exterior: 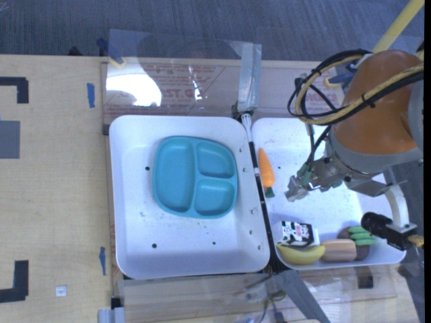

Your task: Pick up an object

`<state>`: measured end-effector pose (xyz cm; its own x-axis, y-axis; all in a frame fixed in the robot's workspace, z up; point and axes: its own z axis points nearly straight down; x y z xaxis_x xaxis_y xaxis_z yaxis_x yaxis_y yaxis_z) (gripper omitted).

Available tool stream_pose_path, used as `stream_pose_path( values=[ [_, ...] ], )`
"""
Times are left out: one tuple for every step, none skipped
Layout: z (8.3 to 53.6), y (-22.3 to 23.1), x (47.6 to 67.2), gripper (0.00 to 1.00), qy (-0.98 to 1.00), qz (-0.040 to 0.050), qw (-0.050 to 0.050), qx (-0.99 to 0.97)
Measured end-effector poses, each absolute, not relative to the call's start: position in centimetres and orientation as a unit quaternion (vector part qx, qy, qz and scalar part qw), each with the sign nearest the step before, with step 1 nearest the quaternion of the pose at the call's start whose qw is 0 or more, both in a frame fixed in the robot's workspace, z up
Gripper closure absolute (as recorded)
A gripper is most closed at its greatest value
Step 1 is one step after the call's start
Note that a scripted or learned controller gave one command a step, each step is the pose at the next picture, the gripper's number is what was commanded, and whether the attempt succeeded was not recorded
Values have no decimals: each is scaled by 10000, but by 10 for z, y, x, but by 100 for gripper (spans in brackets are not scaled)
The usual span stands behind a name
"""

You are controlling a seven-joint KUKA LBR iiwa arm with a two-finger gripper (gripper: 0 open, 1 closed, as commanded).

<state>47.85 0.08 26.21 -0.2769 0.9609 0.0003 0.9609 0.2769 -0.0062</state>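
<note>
We saw the two white bins side by side on the tan worktop [47,200], meeting at a raised middle rim. The left bin [128,200] held a blue divided plate [195,177] near its centre, with bare white floor all round it. In the right bin [286,140] the open floor lay toward the far wall and in the middle; the things crowded the edges. A toy carrot [267,169] lay along the middle rim. Against the near wall sat a black-and-white carton [297,232], a banana [300,253] touching it, a tan block [339,249], and a green-and-brown item [360,235].

The hand [297,188] hung over the right bin's bare middle, just right of the carrot and apart from it, the carton nearer us. Whether it was apart or together, we could not tell.
</note>
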Motion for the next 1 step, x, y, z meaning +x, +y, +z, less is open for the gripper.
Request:
stream_pose_path(
  values=[
    [182,54,486,100,-6860,27,28,-7276]
  ],
)
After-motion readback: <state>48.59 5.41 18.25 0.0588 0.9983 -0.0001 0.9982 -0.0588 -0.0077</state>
